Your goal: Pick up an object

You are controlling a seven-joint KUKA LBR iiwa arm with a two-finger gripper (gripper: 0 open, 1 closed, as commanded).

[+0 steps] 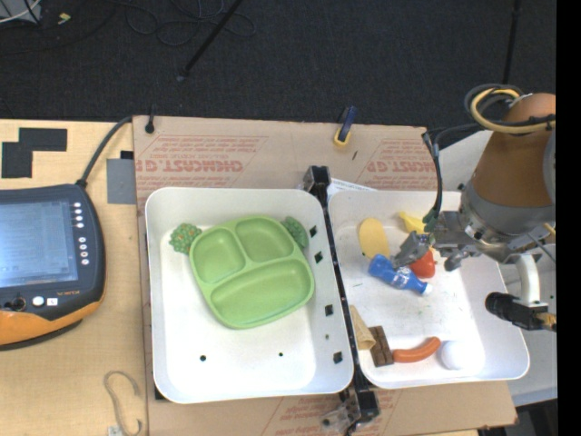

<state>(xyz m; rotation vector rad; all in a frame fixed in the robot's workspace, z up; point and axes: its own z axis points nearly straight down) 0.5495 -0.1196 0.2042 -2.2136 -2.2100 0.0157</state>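
We see the arm (513,166) enter from the right of the camera view, its orange band uppermost and a grey section below it; yellow and black cables loop over the top of the band; the wrist points down and to the left, over the right-hand bin; the gripper (420,248) sits low at its end, dark and metallic, with its fingers aimed leftward; we cannot judge whether they stand apart or closed.
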